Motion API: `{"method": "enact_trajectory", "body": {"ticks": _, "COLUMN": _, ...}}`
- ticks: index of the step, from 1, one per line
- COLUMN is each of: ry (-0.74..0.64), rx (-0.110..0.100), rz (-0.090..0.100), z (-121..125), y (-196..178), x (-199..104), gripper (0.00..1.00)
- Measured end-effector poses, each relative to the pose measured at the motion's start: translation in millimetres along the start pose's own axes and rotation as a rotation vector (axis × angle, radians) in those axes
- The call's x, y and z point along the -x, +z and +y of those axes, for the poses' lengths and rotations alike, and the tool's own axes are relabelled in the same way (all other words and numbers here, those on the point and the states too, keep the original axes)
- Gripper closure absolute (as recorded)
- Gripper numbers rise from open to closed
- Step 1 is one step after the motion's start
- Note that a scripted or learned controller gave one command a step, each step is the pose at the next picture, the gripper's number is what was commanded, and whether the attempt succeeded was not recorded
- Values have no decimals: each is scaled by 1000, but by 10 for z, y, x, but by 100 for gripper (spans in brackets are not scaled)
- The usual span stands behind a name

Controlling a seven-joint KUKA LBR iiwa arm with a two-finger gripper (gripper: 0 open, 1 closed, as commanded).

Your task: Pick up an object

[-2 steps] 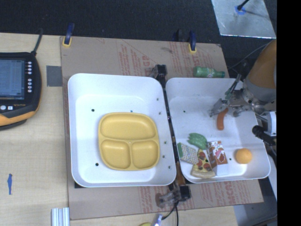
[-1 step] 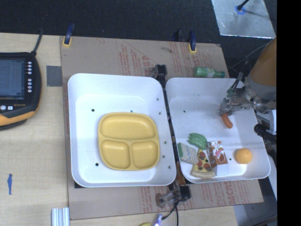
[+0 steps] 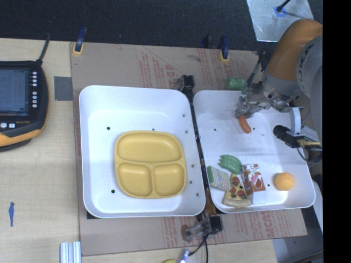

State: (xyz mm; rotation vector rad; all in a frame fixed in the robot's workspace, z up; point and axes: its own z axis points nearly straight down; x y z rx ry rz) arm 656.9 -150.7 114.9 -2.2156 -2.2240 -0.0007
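Carrot-coloured, the small orange piece [image 3: 245, 125] you are after lies on the floor of the right bin [image 3: 219, 147], in its upper half and right of centre. Your gripper [image 3: 243, 112] hangs directly over the piece's upper end, at the end of the grey arm [image 3: 299, 53] with its orange band, which comes in from the right. Whether the tips touch the piece you cannot tell from this slant, and you cannot tell how the jaws stand either, since the wrist hardware and cables blur together there.

Look lower in the same bin and you find a cluster near the front edge: a green leafy piece [image 3: 231, 161], a pale patterned item [image 3: 219, 178] to its left, a pizza-slice toy [image 3: 237, 190], and a red-and-white packet [image 3: 253, 178] just beside it. These lie touching or overlapping one another. An orange ball [image 3: 283, 181] sits apart from them, near the bin's right front corner.

Your left bin [image 3: 93, 147] holds a yellow divided tray [image 3: 149, 164] with three compartments, lying flat near its middle.

Outside the bins, a small green object [image 3: 236, 83] rests on the brown board [image 3: 137, 64] behind the right bin, and a teach pendant [image 3: 21, 103] lies on the bench at the far left
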Motion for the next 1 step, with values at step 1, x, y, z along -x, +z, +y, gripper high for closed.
{"method": "enact_trajectory", "body": {"ticks": 1, "ry": -1, "rx": 1, "rz": 0, "z": 5, "y": -779, "x": -1046, "gripper": 100}}
